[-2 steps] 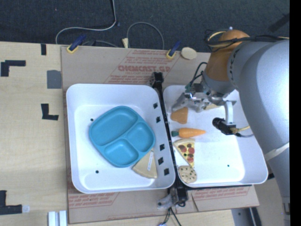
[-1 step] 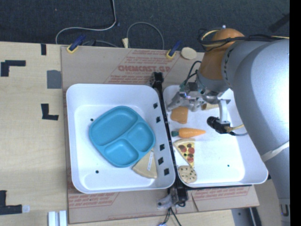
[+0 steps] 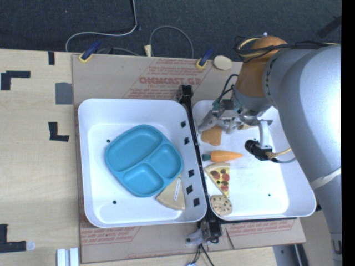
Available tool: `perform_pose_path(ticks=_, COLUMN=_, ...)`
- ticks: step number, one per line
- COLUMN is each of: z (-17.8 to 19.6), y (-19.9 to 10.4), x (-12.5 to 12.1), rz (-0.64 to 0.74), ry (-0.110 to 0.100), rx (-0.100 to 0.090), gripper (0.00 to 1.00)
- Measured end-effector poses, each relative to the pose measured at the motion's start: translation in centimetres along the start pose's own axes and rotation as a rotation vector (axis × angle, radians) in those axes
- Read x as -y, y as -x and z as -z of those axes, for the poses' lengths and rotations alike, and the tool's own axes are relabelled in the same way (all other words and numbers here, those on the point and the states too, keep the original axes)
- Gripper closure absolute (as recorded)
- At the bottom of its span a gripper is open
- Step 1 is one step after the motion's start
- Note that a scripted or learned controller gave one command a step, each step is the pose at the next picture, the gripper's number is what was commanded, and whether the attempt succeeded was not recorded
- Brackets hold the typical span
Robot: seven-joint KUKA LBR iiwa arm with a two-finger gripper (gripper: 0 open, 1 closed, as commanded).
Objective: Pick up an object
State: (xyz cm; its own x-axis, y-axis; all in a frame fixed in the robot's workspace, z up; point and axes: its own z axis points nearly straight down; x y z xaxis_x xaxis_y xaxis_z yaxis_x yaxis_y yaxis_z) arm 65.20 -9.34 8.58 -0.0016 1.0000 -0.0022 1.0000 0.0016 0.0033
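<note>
Right now the claw (image 3: 222, 121) is low in the right bin (image 3: 277, 204), at its far-left corner, just above a tan, bread-like piece (image 3: 211, 136). Claw state: can't tell, the wrist hardware hides the tips and any gap between them. Nothing is visibly clamped or lifted.

Candidate objects in the right bin, all lying flat on the bin floor:
- tan piece, touching or just under the claw
- carrot (image 3: 226, 155), just beside it on the near side
- pizza slice (image 3: 218, 176), nearer still
- cookie (image 3: 221, 205), at the near-left corner

Left bin (image 3: 89, 148) holds a blue divided plate (image 3: 144, 159) and a pale wedge (image 3: 172, 195) leaning at the plate's near edge. The arm is nowhere near those.

Progress, my read: approach done, target is probably the tan piece. Grasp not confirmed, lift not started. Left to do: close on it, raise it, and check that it comes off the floor.
</note>
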Motion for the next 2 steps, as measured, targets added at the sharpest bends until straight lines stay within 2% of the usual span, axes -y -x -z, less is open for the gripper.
perform_pose_path(ticks=2, z=-0.05, y=0.41, x=-1.59, rz=0.000, ry=-0.007, rx=0.000, gripper=0.00)
